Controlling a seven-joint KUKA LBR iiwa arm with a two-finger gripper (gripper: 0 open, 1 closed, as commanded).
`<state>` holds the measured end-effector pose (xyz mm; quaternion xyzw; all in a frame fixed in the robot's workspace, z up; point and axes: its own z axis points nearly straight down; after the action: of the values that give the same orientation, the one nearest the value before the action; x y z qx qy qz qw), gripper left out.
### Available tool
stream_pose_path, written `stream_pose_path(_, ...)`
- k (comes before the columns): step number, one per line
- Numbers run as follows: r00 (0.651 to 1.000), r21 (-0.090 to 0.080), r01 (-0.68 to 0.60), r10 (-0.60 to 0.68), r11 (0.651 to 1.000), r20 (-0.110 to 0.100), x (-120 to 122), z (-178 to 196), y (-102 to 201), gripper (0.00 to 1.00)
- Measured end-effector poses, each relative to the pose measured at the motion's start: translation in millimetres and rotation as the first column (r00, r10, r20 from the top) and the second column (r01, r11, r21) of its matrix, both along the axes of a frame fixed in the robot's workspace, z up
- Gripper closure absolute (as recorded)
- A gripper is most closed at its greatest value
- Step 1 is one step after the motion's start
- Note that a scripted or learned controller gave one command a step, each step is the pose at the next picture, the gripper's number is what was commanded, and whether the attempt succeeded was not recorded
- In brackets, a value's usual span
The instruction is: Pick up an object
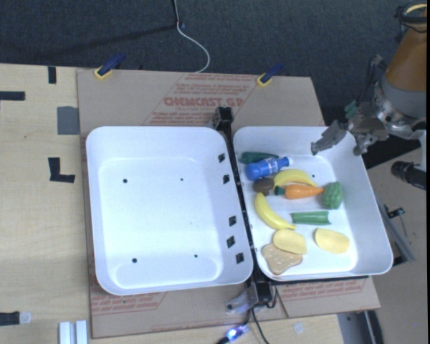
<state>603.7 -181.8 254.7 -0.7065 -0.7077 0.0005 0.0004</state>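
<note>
We see the arm [408,56] reaching in over the far right corner of the right bin [369,213], with the tool [342,140] hanging above the bin's far rim. Its two fingers stand apart, one pointing toward the bin's middle and the other nearer the wrist, and nothing sits between them.

All the candidate objects lie in the right bin, clustered along its left half: a blue bottle [264,168] beside a dark green piece [256,157], a small banana [295,177] touching an orange carrot [301,190], a brown lump [264,186], a green knobbly vegetable [332,195], a longer banana [269,212], a green bar [309,218], two yellow rounds [332,241] and a tan biscuit shape [279,259]. The left bin [158,206] holds nothing we can make out.

We judge the task barely begun: nothing is lifted, nothing gripped. What remains is the whole of it: choosing a piece, descending with the tool wide, closing, and raising it clear. The nearest items to the tool are the small banana and the green vegetable.
</note>
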Motion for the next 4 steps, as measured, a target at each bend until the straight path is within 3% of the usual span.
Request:
stream_pose_path(1, 1.0, 0.0, 0.002, -0.002, 1.0, -0.008, 15, -87, -25, 0.0)
stream_pose_path(2, 1.0, -0.002, -0.002, 0.002, 1.0, 0.004, 56, -162, 15, 0.0)
stream_pose_path(3, 1.0, -0.01, 0.002, -0.002, 1.0, 0.006, 8, -169, 57, 0.0)
stream_pose_path(4, 1.0, -0.004, 0.002, -0.002, 1.0, 0.001, 8, -160, 57, 1.0)
